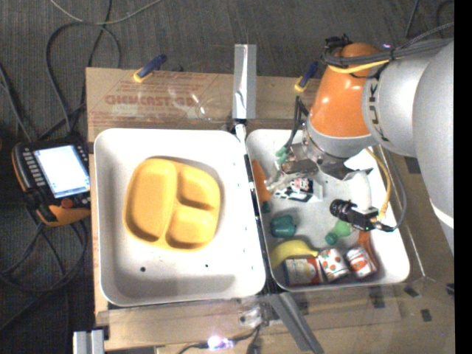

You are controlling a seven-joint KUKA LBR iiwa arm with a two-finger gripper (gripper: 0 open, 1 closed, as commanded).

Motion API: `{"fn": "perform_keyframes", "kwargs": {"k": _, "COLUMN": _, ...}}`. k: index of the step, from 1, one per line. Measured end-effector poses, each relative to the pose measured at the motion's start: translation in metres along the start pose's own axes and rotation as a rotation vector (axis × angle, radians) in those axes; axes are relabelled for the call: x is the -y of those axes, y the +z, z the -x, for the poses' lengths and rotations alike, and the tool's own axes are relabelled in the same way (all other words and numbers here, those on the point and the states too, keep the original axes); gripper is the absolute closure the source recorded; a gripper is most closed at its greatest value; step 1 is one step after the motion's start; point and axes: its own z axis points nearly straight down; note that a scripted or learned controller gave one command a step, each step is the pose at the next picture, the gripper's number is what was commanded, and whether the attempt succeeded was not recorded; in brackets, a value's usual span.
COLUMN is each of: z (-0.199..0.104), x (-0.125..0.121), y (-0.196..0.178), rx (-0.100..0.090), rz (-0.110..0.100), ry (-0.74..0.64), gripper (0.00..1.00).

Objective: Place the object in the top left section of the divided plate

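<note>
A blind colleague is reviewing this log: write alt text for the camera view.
A grey and orange robot arm reaches from the right over the right white bin, which holds small toy foods including a banana and cans. The left white bin holds a yellow divided plate.

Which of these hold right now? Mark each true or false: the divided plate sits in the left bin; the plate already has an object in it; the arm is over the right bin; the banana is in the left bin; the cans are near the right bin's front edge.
1. The yellow divided plate sits in the left bin. True.
2. The plate already holds an object. False: all its sections look bare.
3. The arm is over the right bin. True.
4. The banana lies in the left bin. False: it lies in the right bin, beside the cans.
5. The cans lie near the right bin's front edge. True.
</note>
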Motion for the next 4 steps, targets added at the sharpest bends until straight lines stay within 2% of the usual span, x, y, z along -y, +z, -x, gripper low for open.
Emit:
{"fn": "perform_keyframes", "kwargs": {"k": 1, "z": -0.040, "x": 0.058, "y": 0.001, "rx": 0.000, "rz": -0.002, "ry": -0.020, "gripper": 1.00}}
{"fn": "perform_keyframes", "kwargs": {"k": 2, "z": -0.026, "x": 0.052, "y": 0.000, "rx": 0.001, "rz": 0.000, "ry": -0.086, "gripper": 1.00}}
{"fn": "perform_keyframes", "kwargs": {"k": 3, "z": -0.102, "x": 0.077, "y": -0.031, "rx": 0.000, "rz": -0.002, "ry": -0.154, "gripper": 1.00}}
{"fn": "perform_keyframes", "kwargs": {"k": 4, "z": -0.135, "x": 0.071, "y": -0.008, "rx": 0.001, "rz": -0.005, "ry": 0.069, "gripper": 1.00}}
